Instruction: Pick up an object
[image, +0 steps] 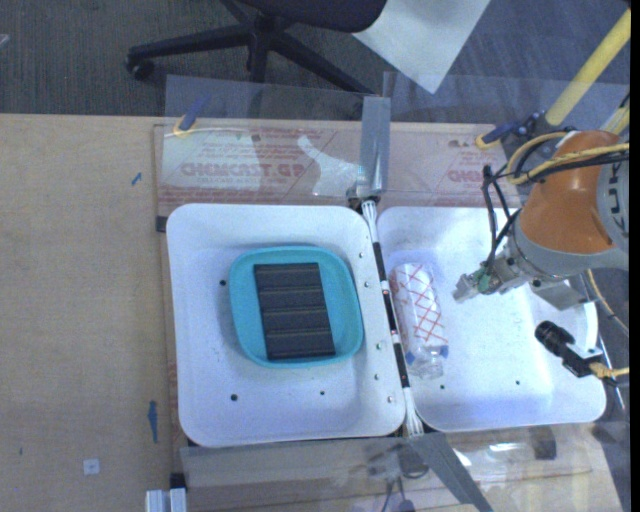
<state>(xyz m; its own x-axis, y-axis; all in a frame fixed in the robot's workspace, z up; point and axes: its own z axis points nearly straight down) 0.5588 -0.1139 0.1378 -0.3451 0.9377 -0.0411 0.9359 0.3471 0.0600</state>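
We see a clear, crinkled plastic bottle (417, 312) with a red-lattice label lying along the right bin's (520, 400) left edge; we cannot tell the gripper's (472, 287) state.

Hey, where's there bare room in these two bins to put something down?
Left bin: a bare strip all round the teal dish, widest along the near wall. Right bin: bare floor between the plastic bottle by the divider and the arm, down to the near wall. It is crowded at the right bin's far right, under the arm.

left bin (200, 400): dish (345, 300) holding slatted block (293, 310) | right bin (500, 400): probably bottle (417, 315) along left wall
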